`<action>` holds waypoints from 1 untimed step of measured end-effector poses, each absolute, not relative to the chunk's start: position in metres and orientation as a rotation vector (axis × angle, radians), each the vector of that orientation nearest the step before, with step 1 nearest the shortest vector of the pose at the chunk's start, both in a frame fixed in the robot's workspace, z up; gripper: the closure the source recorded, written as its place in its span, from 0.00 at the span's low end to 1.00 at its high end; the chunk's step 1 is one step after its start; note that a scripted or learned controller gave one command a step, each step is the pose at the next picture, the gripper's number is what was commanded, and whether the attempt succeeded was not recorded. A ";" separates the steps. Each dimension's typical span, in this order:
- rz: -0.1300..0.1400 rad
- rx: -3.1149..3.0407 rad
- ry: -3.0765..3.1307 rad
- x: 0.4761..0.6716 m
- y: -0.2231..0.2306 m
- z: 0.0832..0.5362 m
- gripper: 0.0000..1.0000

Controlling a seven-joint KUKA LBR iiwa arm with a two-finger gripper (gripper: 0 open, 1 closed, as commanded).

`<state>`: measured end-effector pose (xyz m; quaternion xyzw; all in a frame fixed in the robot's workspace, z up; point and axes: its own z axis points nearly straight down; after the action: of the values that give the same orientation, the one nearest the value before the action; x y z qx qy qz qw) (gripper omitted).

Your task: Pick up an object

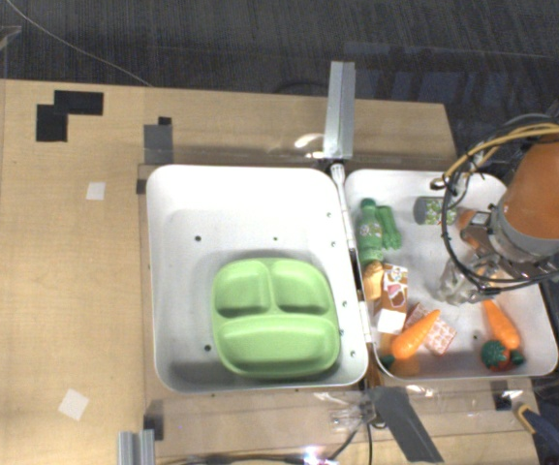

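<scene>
The right bin (547,356) holds several small objects. A green bottle (376,225) lies by its left wall, with a small grey-green can (432,210) at the back. Below the bottle are a yellow-brown snack packet (386,283) and a white card (389,320). At the front, an orange carrot (413,335) touches a red and white packet (442,335). A second carrot (501,324) lies near the right wall above a dark green and red item (498,355). My gripper (456,285) hangs low over the middle of this bin, between the packets and the second carrot. Nothing is visibly held.
The left bin (177,211) holds a green divided plate (274,316) at its front right. A metal post (339,105) stands behind the wall between the bins. The arm's orange band (550,187) and looping cables (473,163) cover the right bin's back right corner.
</scene>
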<state>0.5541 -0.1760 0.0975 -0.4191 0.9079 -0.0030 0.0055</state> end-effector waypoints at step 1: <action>-0.024 -1.904 2.482 0.538 -0.131 0.092 0.00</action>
<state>0.5385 -0.1308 0.0920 -0.6088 0.7933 -0.0076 0.0066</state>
